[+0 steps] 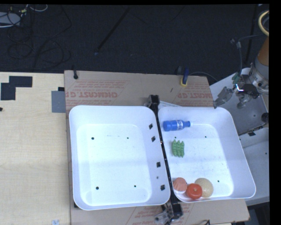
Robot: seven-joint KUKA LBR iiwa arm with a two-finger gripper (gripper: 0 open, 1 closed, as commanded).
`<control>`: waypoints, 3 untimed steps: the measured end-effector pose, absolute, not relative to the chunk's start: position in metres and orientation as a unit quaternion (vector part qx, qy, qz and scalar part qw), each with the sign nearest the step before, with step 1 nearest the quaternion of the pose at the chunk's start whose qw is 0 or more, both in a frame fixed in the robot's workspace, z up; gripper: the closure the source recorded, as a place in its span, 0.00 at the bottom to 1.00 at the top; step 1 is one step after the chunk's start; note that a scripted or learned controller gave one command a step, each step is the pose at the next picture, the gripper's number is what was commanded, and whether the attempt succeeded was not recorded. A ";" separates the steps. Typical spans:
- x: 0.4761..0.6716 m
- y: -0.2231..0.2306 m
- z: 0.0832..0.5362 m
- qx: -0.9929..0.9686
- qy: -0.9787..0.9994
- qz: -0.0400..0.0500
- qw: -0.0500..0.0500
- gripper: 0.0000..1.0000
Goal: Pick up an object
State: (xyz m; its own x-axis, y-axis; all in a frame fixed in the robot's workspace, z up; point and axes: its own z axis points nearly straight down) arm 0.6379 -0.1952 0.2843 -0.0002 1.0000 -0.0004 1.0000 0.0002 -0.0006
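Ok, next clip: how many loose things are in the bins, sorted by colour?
Blue: 1, a bottle
Green: 1, a knobbly piece
Red: 1, a round piece
Pink and white: 1, a round piece
Tan: 1, a ball
Total: 5, all in the right-hand bin

A robotics lab: twin white bins (114,118) on cardboard sheeting (114,90), loose cables (26,13) across dark floor.

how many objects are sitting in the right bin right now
5: a blue bottle at the top, a green toy mid-bin, and a pink piece, red piece and tan piece clustered at the bottom.
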 end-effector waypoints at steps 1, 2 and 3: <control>0.582 -0.214 0.208 -0.708 -0.706 0.003 0.004 0.00; 0.522 -0.215 0.315 -0.708 -0.706 -0.001 -0.002 0.00; 0.475 -0.215 0.459 -0.707 -0.707 -0.003 -0.007 0.00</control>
State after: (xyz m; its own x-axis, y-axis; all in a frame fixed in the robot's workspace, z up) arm 0.4745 -0.2150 0.4586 -0.0003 1.0000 -0.0061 0.9999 0.0004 0.0146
